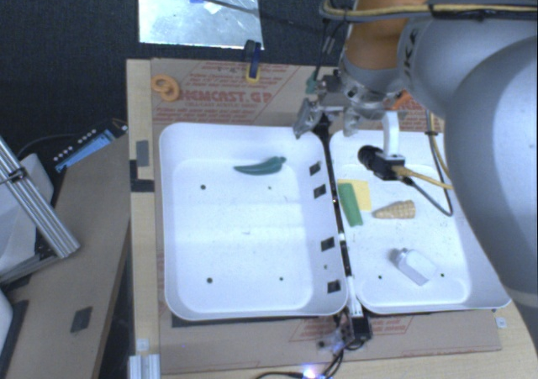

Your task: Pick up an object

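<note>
- Over the far edge of the bins, right about where the two meet, hangs the gripper [328, 123]; honestly can't tell how wide the claw is or whether it's got anything.
- Left bin [181, 285] has just the dark green pepper-looking thing [261, 166] near its far edge, loads of room around it, so I'd go for that.
- Right bin [454, 293] holds a green-and-yellow sponge [351, 199] against the divider, a cone-shaped piece [395, 211] mid-bin, and a small white bottle [412, 265] toward the near edge.
- Drop straight down and close across the narrow width, I reckon.

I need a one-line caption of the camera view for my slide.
KUKA arm's gripper hovers over the bins' divider; green pepper in left bin.
</note>
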`<action>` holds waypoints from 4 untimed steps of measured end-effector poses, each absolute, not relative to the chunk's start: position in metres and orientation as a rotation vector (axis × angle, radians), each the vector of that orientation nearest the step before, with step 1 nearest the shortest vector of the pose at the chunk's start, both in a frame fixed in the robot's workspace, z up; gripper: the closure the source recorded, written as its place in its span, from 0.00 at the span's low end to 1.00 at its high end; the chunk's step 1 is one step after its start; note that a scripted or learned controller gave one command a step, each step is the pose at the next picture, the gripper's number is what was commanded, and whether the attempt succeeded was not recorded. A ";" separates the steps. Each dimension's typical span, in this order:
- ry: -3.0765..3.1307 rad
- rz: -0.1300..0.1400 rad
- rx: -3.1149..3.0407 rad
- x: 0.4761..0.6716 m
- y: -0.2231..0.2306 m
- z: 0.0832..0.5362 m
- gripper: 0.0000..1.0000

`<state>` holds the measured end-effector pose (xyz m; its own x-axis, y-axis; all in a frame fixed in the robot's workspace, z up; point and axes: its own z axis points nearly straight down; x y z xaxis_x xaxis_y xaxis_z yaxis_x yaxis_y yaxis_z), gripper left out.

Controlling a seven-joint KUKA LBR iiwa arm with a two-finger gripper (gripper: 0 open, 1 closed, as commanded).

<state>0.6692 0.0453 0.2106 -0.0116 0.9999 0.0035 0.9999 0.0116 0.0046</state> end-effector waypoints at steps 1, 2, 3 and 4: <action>2.230 0.010 2.209 0.669 0.101 0.262 0.00; 2.240 -0.010 2.215 0.628 0.175 0.148 0.00; 2.216 0.002 2.223 0.621 0.113 0.195 0.00; 2.236 0.006 2.210 0.630 0.209 0.174 0.00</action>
